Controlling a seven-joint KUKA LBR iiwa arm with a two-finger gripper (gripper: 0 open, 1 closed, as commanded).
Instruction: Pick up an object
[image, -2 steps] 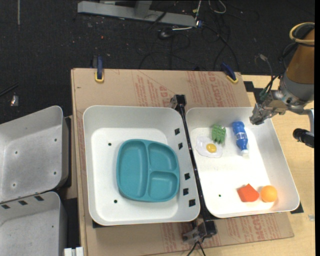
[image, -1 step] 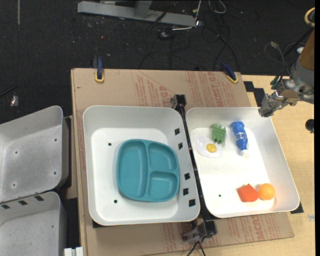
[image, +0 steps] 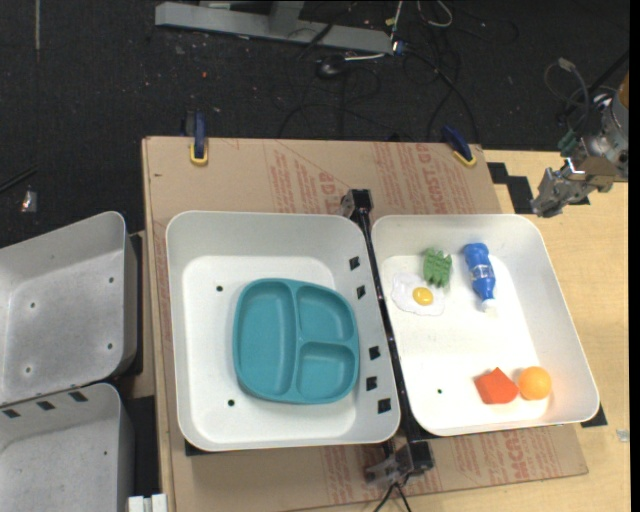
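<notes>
Dark floor, strewn with cables, is seen around a brown surface (image: 300, 170) on which two shallow white bins are set side by side. In the left bin (image: 200, 240), a teal divided plate (image: 296, 341) is laid flat near the middle. In the right bin (image: 520, 240), five small things are spread out: a toy fried egg (image: 417, 296) is found toward the upper left, with a green piece (image: 436, 266) touching its upper edge, and a blue bottle (image: 479, 270) is laid just beside that green piece. Down in the near right corner, an orange block (image: 495, 386) and an orange ball (image: 534, 383) are seen touching. The hand (image: 553, 196) is held beyond the right bin's far right corner, well apart from everything inside; whether it is open or closed cannot be told.
</notes>
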